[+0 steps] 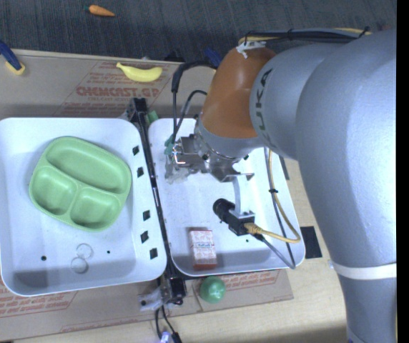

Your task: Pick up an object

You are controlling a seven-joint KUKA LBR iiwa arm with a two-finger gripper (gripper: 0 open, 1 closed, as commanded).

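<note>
The KUKA arm's gripper (183,156) hung over the right bin (183,256) at frame centre; whether its claw was apart could not be told. A small red-and-white box (202,247) lay below it.

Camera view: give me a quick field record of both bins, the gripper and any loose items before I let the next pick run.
left bin: holds a green divided plate, lying flat
right bin: holds a small box near its front edge
arm: reaches over the right bin from the right
gripper: low over the right bin's rear left part; no object seen in it
outside bins: banana on the cardboard behind, green ball in front of the right bin, orange item on the floor
</note>
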